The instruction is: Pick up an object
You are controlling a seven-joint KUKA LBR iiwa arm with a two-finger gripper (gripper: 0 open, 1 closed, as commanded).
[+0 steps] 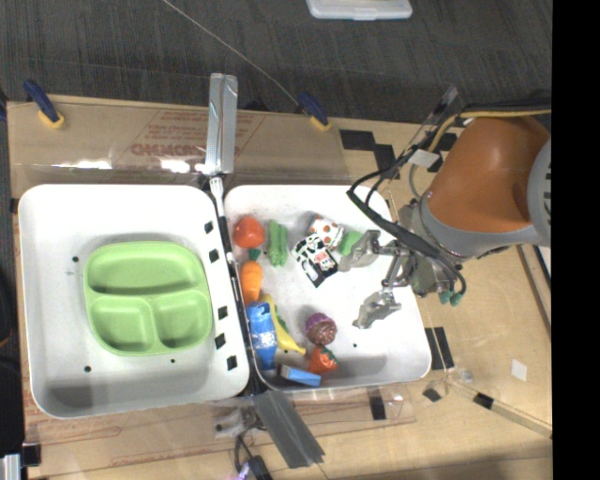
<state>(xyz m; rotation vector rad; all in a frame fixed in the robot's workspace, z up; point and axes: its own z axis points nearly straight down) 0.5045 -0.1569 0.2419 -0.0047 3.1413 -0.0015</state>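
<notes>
A white bin (405, 349) lies under the jaws, its bare floor just below them. Touching its far side from the jaws is a second white bin (37, 281). In that bin, well left of the jaws, sits a green tray (145, 295) with three compartments. A metal bar (222, 122) stands upright where the two bins meet, up and left of the jaws. Two blue clamps (42, 101) (314, 108) grip a cardboard sheet (272, 131) beyond the bins. A clear lid (359, 8) lies far above the jaws. Black tape strips (441, 349) mark the wooden counter (506, 375) lower right of the jaws.
</notes>
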